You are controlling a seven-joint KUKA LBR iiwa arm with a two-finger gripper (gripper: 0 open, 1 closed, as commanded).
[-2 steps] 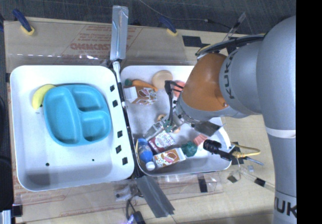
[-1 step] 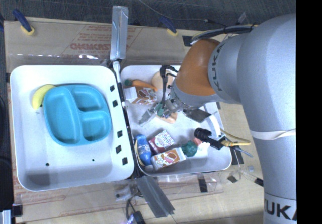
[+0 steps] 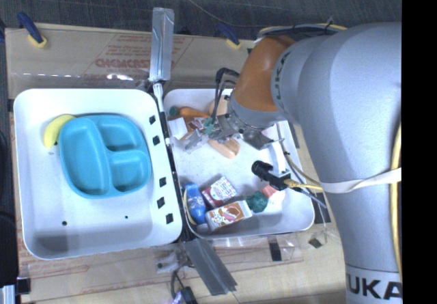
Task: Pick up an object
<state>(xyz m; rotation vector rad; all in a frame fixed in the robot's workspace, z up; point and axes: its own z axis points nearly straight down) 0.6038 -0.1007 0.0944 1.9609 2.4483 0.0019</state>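
Read as the reach-and-close step, lift not yet begun. Found the grey two-finger gripper (image 3: 207, 129) low in the upper part of the shallow white bin on the view's right (image 3: 300, 217), under the orange wrist band (image 3: 263, 84). Could not tell how wide the claw stood, nor whether it had hold of anything: too small and cluttered by wrist hardware.

Judged the likeliest target to be the peach-tan oblong piece (image 3: 229, 148), flat on the bin floor just beside the gripper, on its lower-right side in the view. Saw nothing lifted clear of the floor.

Long axis of that piece: ran at a shallow slant, upper left to lower right in the view. Near end pointed toward the gripper, far end toward the bin's right wall. Could not tell one end from the other by shape.

Also noted the small orange carrot-like piece (image 3: 192, 113) just above the gripper, close enough to be caught by mistake.

Next move, as judged: needed the claw centred over the piece's middle, closing across the short axis, then a straight lift. Risk of a miss or a pinch on one end only.

Left well apart at the bin's lower edge: blue bottle (image 3: 195, 204), maroon carton (image 3: 220, 190), orange-red carton (image 3: 229, 214). Blue divided plate (image 3: 106, 154) and yellow banana (image 3: 54, 129) lay in the other white bin (image 3: 41, 227).
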